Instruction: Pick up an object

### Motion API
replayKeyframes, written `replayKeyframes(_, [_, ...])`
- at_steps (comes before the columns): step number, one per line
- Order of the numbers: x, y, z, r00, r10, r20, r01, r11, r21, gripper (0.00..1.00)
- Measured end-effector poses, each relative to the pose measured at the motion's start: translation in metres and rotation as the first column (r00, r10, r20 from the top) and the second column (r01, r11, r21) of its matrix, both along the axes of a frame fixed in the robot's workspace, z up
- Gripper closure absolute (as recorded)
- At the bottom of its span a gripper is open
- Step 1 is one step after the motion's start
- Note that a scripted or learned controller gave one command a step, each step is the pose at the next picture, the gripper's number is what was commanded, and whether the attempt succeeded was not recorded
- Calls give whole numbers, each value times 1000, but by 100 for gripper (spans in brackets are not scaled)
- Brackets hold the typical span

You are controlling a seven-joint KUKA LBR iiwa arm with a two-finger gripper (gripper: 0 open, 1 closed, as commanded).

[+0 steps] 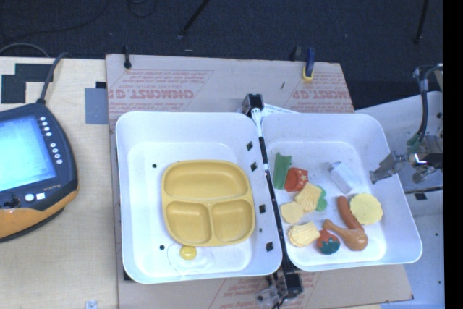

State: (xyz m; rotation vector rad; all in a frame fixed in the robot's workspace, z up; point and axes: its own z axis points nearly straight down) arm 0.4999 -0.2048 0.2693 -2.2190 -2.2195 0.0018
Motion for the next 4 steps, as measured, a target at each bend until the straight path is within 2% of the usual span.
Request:
replayKeyframes(1, [-22,-7,-186,1000,0,-5,0,1000,2,0])
replayKeyframes(2, [-22,-10,-169,1000,-8,-1,8,1000,2,100])
replayKeyframes(3, [43,67,-135,1000,4,4,-4,1000,-1,100])
replayKeyframes(4, [53,105,-43,1000,3,5,-3,1000,-1,100])
